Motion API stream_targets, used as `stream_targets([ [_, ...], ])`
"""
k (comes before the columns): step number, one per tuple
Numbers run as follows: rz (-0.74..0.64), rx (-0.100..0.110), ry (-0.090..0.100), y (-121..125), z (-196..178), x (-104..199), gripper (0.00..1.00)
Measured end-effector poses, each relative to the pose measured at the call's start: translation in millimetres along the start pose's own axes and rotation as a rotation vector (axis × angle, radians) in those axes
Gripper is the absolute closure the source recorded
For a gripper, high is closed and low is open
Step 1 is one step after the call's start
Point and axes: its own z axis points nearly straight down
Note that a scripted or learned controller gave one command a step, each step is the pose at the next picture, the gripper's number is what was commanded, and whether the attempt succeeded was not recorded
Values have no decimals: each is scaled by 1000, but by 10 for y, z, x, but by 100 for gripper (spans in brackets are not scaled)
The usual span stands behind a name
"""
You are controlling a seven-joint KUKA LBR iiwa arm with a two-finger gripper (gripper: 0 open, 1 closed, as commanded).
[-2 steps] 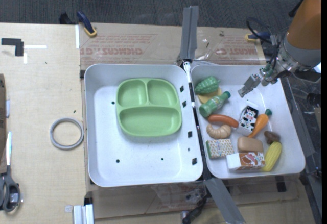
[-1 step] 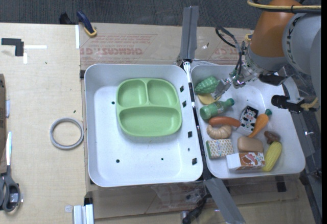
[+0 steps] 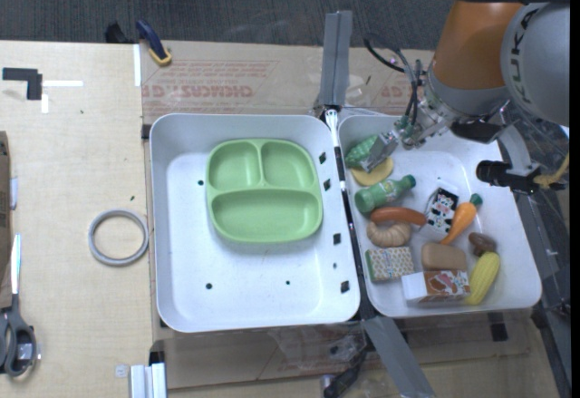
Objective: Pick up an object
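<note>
- Gripper (image 3: 388, 148): lowered into the upper left corner of the right bin (image 3: 521, 233), its tip on or just over a small green item (image 3: 362, 151). Whether it is released or clenched cannot be told; contact is unclear.
- Green item: partly covered by the tip; shape indistinct.
- Just below: a pale yellow round piece (image 3: 372, 174), then a glossy green bottle (image 3: 383, 193).
- Left bin (image 3: 172, 233): smooth green three-compartment plate (image 3: 264, 191).

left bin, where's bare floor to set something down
Bare floor rings the green divided plate, widest along the left bin's near wall. The right bin is crowded; only its far right corner by the carrot is bare.
</note>
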Motion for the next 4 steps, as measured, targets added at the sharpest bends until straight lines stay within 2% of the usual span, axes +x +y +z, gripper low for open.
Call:
stream_targets([
  [1,-24,2,0,-605,431,-264,0],
  [2,-24,1,0,-602,428,-262,0],
  [3,-266,-1,0,-820,1000,-525,0],
  [4,104,1,0,-275,1001,-507,0],
])
